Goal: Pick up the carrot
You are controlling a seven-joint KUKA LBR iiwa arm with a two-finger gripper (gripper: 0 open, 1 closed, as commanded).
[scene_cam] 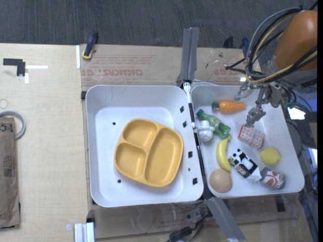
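Carrot [231,105] lies on its side near the upper left corner of the right bin [297,160], its orange body pointing toward the right of the frame and its green stub toward the left, just above the green bottle [214,123]. To the right of the carrot and a little lower hangs the gripper [254,117], a grey metal piece below the cluster of cables [267,44] and the orange band [298,37] in the upper right of the frame; it sits apart from the carrot and directly above the red-and-white patterned box [251,136], and nothing shows between its tips. Whether it stands open or closed cannot be told from this angle. Lower in the same bin are a white cap-like object [205,133] beside the bottle, a banana [222,154] lying nearly upright in the frame, a black-and-white cow-patterned carton [244,164], a yellow lemon [270,156] near the right wall, a round tan ball [220,180] at the lower left corner, and a red-and-white can [273,178] on its side at the lower right. The left bin [101,150] holds a yellow divided plate [148,152] with three compartments, set roughly in its middle. Behind both bins lies a strip of printed cardboard [131,64], and a brown paper bag [9,170] sits at the left edge of the frame on the pale bench [45,135].
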